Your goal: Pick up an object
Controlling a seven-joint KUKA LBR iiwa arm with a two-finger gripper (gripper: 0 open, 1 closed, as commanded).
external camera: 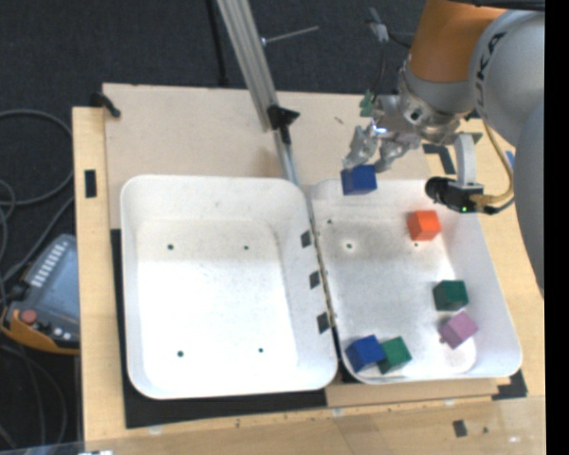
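- Blue, the cube [358,179] at the far rim of the right bin [498,297] looks to us like the thing in play; it sits just under the hand [377,146], at or above the bin's back edge.
- We cannot tell whether the hand is apart, together or clamped on the cube: the fingertips blur into the cube's top, and we see no clear gap or grip.
- We judge the cube light and stiff, probably foam or painted wood, with flat faces that give good purchase. Two opposite side faces are the place to take hold, squarely, so it does not twist out.
- If it is not truly held, we expect it could tip off the rim.
- Further out in the same bin: an orange cube [423,224] near the far right, a dark green block [449,295], a purple block [458,329], and at the near edge a second blue block [364,351] touching a green block [394,353].
- The left bin [133,254] lies beside it, both on the tan surface [190,121].
- A metal post [249,55] slants up behind the bins.
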